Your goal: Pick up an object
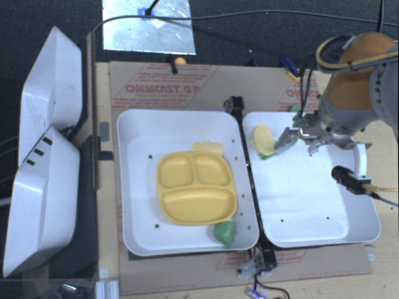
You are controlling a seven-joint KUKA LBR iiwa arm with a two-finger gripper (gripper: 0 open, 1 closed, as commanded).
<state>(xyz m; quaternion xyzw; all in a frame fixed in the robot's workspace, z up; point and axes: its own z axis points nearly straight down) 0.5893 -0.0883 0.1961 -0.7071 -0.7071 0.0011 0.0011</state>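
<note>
1. The divided tray (197, 187) is yellow.
2. Both bins (141, 167) are white.
3. The small object (224, 232) is green.
4. The oval piece (264, 139) is pale yellow, perhaps green underneath.

A pale yellow oval object (264, 139) lies flat in the upper left corner of the right bin, with a small green piece just beneath it.
</note>
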